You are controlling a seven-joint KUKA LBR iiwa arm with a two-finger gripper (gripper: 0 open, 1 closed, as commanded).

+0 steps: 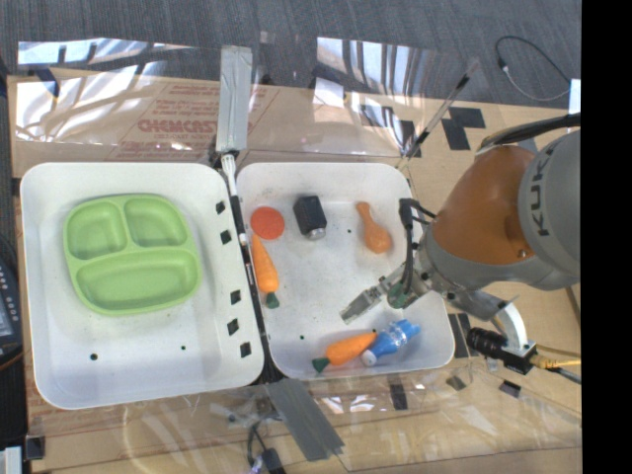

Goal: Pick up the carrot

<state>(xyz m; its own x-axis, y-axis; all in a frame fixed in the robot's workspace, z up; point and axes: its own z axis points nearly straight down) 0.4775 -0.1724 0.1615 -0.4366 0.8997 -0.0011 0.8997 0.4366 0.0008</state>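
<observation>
Two carrots lie in the right bin (326, 181). One carrot (264, 267) rests along the left wall, with its green end toward the front. The other carrot (349, 349) lies near the front wall, green end to the left, touching a blue bottle (395, 339). My gripper (370, 302) hangs over the right half of this bin, just above and behind the front carrot and the bottle. Nothing shows in its grasp.
A red disc (267, 223), a black block (310, 215) and an orange drumstick-shaped toy (373, 228) sit at the back of the right bin. The left bin (59, 363) holds a green divided plate (130, 253). The arm's orange band (484, 215) looms over the right wall.
</observation>
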